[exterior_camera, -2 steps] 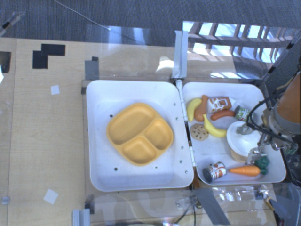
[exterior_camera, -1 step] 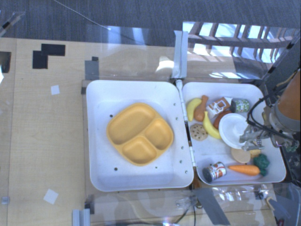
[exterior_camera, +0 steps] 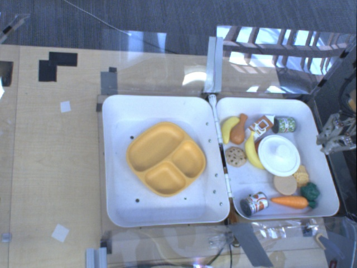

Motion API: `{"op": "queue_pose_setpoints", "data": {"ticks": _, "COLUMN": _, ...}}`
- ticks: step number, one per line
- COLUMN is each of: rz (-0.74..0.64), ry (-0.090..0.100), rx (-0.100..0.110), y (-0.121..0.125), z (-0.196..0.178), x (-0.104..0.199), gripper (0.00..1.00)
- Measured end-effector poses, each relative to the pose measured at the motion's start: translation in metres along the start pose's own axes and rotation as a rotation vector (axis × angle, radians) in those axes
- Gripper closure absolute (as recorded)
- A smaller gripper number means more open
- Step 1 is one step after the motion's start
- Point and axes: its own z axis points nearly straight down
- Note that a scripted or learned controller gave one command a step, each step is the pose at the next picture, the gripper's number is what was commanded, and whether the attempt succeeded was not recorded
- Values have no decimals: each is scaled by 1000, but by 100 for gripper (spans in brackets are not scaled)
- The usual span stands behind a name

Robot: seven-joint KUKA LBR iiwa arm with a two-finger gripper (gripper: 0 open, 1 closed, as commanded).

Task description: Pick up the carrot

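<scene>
We see the carrot [exterior_camera: 290, 202] lying flat near the front edge of the right bin [exterior_camera: 329, 172], its orange body pointing left and its thick end toward the right. Just left of its tip lies a small tin can [exterior_camera: 255, 204] on its side, close to it but apart. At the carrot's thick end sits a piece of dark green broccoli [exterior_camera: 310, 192], touching or nearly touching it. Just behind the carrot rests a flat tan disc [exterior_camera: 285, 185], and beside that a small yellowish, bumpy piece [exterior_camera: 302, 176].

Farther back we find a white plate [exterior_camera: 279, 155], with a banana [exterior_camera: 252, 152] curving along its left side and a chocolate-chip cookie [exterior_camera: 236, 157] left of the banana. Toward the back of the bin lie a chicken drumstick [exterior_camera: 240, 128] across a yellow lemon-like piece [exterior_camera: 228, 128], a small red and white carton [exterior_camera: 262, 125], and a green-labelled can [exterior_camera: 285, 125].

The left bin [exterior_camera: 117, 205] holds a yellow divided plate [exterior_camera: 166, 158] near its middle.

The gripper [exterior_camera: 333, 134] hangs at the right rim of the right bin, well apart from the carrot and holding nothing that we can see. We cannot tell how wide it stands.
</scene>
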Motion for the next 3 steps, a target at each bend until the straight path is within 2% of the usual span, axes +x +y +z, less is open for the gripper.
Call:
{"op": "queue_pose_setpoints", "data": {"ticks": 1, "rz": -286, "ry": 4, "rx": -6, "y": 2, "z": -54, "x": 7, "gripper": 100}}
{"op": "queue_pose_setpoints", "data": {"ticks": 2, "rz": -666, "ry": 5, "rx": -14, "y": -12, "z": -19, "x": -47, "gripper": 100}}
{"op": "queue_pose_setpoints", "data": {"ticks": 3, "rz": -974, "ry": 1, "rx": -8, "y": -13, "z": 169, "x": -50, "gripper": 100}}
